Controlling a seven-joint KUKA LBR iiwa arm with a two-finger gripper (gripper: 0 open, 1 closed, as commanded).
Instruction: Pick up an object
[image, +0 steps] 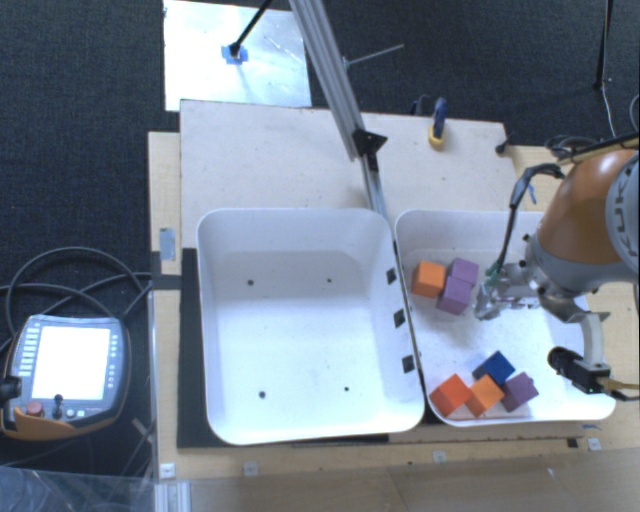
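Blocks (458, 284) lie in the right bin (560, 408) on dark carpet (80, 130); tool (487, 305) grip state unclear.

Orange cube (430, 278) touching purple blocks (459, 285); four-block cluster (487, 385) near front wall.

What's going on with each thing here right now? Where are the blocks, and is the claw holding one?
Gripper: low in the right bin, beside the upper purple block; grip cannot be judged.
Upper orange block: resting in the right bin, touching the upper purple block.
Lower cluster: blue, purple and two orange blocks, bunched together at the front wall.
Left bin: sitting beside the right bin.
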